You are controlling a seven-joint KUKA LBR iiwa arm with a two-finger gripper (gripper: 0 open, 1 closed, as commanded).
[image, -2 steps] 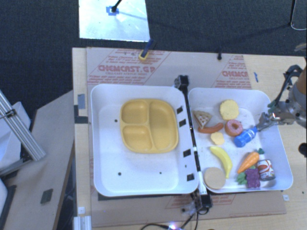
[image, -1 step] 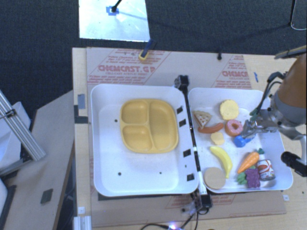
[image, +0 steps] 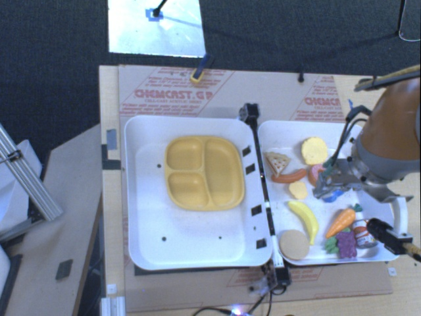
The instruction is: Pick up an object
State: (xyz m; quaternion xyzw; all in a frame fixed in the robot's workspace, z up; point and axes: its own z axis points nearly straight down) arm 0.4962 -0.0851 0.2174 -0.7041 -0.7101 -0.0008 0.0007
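Yellow divided plate (image: 202,172) in left bin (image: 141,242); printed cardboard (image: 172,94) beneath.

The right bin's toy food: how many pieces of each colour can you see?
Yellow: 3, the banana, a round piece, a small piece
Orange: 1, the carrot
Red: 1, the sausage
Purple: 1, the grapes
Tan: 1, the cookie
Total: 7

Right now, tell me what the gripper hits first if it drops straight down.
Probably the blue object directly beneath the gripper in the right bin, beside the sausage. Depth is unclear.
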